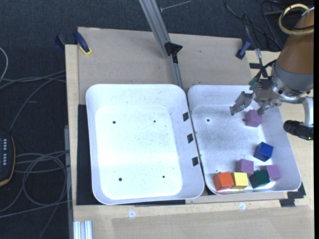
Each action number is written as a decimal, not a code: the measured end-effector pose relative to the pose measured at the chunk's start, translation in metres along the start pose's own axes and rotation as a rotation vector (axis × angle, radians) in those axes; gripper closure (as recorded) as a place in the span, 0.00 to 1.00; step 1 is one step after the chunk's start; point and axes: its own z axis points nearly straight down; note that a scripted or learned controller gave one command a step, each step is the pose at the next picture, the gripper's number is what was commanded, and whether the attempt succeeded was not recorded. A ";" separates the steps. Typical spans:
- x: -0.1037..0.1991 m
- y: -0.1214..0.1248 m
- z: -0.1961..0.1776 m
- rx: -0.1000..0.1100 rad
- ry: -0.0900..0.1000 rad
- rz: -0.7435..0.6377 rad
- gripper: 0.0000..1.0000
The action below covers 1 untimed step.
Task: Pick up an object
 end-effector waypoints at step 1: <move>0.000 0.000 0.000 -0.001 0.000 0.001 0.00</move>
